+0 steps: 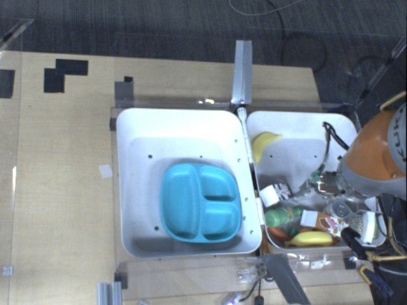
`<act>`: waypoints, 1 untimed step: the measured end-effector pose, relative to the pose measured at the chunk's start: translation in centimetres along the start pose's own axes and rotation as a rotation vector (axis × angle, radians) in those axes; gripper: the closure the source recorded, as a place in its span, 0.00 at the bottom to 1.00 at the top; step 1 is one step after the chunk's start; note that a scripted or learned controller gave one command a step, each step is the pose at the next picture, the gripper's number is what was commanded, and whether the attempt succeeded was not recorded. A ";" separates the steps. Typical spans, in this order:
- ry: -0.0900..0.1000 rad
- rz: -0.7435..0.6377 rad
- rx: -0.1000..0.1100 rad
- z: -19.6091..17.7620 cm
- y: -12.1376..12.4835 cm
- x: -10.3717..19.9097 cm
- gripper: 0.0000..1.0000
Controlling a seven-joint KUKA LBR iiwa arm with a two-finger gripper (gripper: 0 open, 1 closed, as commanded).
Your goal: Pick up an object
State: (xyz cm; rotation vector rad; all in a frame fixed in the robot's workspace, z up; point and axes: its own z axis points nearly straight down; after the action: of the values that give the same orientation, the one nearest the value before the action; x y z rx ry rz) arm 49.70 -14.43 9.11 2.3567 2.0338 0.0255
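The right bin (299, 142) holds a jumble of small objects. A yellow rounded piece (264, 145) lies at its far left corner. A white cylinder (269, 195) and a green object (278, 218) sit along the left wall. A yellow banana (311, 238) lies at the front edge, beside a white and orange packet (321, 222). My gripper (304, 196) hangs low over the middle of this pile, just right of the white cylinder. The grey and orange arm (378, 154) covers the bin's right side.
The left bin (137, 170) holds a blue divided plate (200, 202) towards its front right. A metal divider (248, 164) separates the two bins. A black cable (331, 138) loops above the wrist. The wooden bench (57, 189) spreads to the left.
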 end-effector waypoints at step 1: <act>0.008 -0.431 0.011 0.1 0.2 -3.3 0.00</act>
State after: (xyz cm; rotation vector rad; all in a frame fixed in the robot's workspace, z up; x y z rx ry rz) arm 49.40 -17.69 9.02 1.8737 2.4984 0.0137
